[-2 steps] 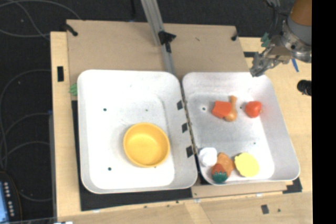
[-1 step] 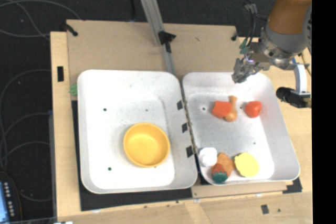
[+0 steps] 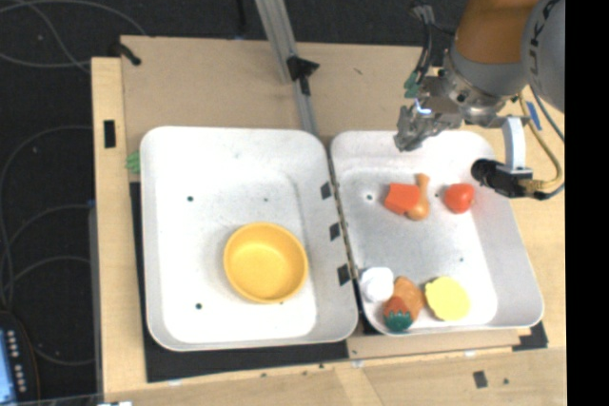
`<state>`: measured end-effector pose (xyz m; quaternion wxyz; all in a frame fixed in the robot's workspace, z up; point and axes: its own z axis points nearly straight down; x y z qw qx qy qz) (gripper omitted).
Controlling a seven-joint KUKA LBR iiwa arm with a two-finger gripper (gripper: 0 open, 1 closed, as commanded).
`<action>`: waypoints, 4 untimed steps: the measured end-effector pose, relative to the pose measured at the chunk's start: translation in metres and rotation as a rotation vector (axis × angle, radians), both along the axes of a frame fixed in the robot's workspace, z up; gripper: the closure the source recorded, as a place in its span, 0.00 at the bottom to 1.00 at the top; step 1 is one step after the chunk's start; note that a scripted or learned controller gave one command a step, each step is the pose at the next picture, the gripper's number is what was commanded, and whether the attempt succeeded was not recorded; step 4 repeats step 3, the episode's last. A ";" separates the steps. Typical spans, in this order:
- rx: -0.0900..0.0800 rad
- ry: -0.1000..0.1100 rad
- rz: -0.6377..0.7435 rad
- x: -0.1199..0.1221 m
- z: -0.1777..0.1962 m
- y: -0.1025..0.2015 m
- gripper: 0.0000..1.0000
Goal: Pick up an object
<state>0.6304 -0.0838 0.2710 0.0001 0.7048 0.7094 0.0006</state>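
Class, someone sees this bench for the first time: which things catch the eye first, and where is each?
The yellow bowl stands alone in the left bin. The right bin holds bright small items: an orange piece and a red one near its far side. The gripper hangs above that bin's far edge.

A metal pole [image 3: 269, 9] slants over the far bench [image 3: 200, 81]; cables [image 3: 38, 24] lie on the dark floor, left.
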 end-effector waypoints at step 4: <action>-0.002 0.002 -0.001 -0.024 -0.031 0.150 1.00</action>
